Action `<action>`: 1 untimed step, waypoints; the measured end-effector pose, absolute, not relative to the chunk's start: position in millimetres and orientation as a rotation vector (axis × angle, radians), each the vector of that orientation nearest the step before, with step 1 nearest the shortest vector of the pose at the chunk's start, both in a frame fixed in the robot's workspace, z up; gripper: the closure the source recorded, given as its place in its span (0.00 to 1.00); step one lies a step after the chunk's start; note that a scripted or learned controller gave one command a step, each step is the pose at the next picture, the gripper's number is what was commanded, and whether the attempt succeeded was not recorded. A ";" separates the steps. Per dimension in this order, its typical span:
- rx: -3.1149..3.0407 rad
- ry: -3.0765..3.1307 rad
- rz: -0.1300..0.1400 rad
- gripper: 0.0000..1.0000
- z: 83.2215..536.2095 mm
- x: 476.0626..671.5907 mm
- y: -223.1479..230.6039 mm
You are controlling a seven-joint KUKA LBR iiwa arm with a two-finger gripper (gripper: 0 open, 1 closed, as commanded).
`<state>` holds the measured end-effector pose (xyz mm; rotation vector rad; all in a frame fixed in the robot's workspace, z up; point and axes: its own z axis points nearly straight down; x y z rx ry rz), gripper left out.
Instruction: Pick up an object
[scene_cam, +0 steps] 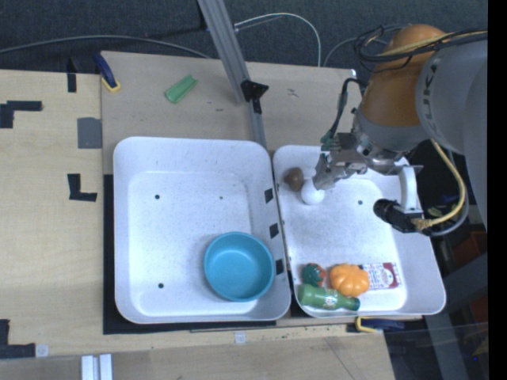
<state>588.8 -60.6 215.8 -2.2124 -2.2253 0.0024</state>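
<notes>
My gripper [323,182] hangs over the back left part of the right bin [420,267], reaching in from the right. A small white ball [313,195] lies right under its tip, touching or nearly touching it. A brown round object [294,179] sits just left of the ball against the bin's left wall. At the bin's front lie an orange fruit-like object [348,279], a green toy [325,298], a small green and red piece [313,274] and a red and white packet [385,275].
The left bin [150,212] holds a blue bowl [238,266] near its front right corner. A grey pole [226,46] slants down to the divide between the bins. A green block [181,89] lies on the bench behind the left bin.
</notes>
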 end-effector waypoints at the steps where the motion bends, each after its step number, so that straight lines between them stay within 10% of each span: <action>1: -2.211 -2.227 0.002 1.00 219.2 564.5 -1.1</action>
